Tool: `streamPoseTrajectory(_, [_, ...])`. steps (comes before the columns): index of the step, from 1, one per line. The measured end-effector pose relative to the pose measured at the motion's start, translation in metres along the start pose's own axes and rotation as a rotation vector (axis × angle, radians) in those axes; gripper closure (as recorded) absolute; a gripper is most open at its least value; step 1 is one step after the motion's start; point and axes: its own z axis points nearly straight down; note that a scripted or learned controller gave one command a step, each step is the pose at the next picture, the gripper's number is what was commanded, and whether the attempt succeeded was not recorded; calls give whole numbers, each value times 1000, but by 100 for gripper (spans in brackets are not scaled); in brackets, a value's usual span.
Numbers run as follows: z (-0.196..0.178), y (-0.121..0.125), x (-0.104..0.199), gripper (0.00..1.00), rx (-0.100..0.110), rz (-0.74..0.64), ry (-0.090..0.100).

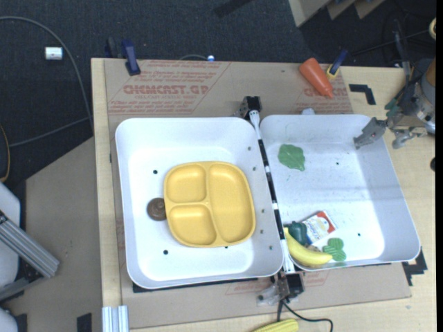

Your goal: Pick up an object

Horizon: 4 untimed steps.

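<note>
My gripper (385, 135) hangs over the far right edge of the right bin (387, 185). It is open, its two grey fingers (367, 133) spread apart with nothing between them. A green leafy piece (291, 156) lies in the right bin's far left part, well left of the gripper. At that bin's near left corner lie a yellow banana (304, 253), a white and red packet (318, 227) and a small green item (336, 249), close together. In the left bin (138, 151) sits a yellow divided plate (209, 203), and a brown round object (156, 209) touches its left side.
An orange object (316, 78) and a blue clip (129, 57) rest on the cardboard bench behind the bins. A black divider (266, 178) runs between the two bins. The arm's wrist (419, 106) stands at the right edge.
</note>
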Motion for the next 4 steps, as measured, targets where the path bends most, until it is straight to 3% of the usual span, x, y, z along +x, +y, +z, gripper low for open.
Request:
streamPoseTrajectory(2, [119,-73,75,0,3,0,2])
streamPoseTrajectory(3, [119,-60,125,0,0,-1,1])
streamPoseTrajectory(4, [118,-18,80,0,0,1,0])
